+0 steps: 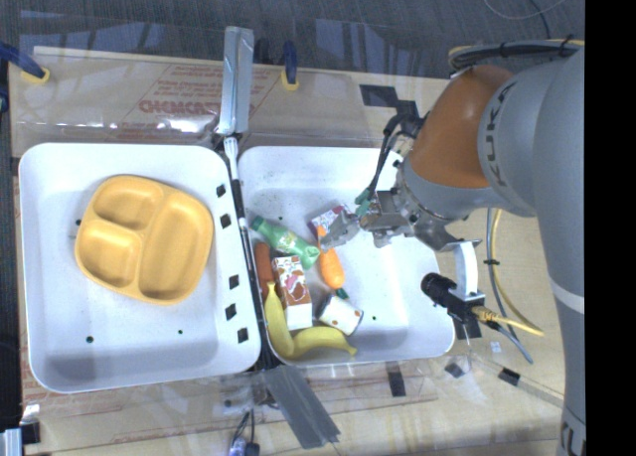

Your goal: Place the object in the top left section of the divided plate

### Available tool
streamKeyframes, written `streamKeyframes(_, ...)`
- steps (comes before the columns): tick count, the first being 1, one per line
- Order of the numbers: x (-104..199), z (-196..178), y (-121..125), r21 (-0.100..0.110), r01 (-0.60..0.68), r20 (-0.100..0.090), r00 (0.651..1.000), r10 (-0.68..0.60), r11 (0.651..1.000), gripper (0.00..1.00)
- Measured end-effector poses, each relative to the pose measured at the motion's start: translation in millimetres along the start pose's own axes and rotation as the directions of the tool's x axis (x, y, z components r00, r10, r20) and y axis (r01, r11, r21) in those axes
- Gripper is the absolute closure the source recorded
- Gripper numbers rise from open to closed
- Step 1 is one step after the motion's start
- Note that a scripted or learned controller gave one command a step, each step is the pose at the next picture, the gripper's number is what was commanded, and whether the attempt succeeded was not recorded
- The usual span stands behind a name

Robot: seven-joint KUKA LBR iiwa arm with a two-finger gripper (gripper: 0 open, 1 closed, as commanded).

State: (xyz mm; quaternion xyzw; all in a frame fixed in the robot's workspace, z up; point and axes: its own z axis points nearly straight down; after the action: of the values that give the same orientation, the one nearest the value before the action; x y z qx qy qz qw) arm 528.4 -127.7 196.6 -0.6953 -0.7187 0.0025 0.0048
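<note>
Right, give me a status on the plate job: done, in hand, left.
Done: nothing yet. The yellow divided plate in the left bin holds no item in any section. In hand: the gripper is low in the right bin, beside a small red packet; a grip cannot be confirmed. Left: secure an object, carry it across and set it in the plate's top left section.
</note>
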Motion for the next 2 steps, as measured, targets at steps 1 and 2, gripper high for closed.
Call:
streamKeyframes(1,1.1,-7.4,-0.3,0.007,0.007,-0.002,1.0,-0.007,1.0,1.0)
streamKeyframes(2,-43.5,-120.0,17.7,-0.005,0.075,0.003,0.997,-0.075,0.997,1.0)
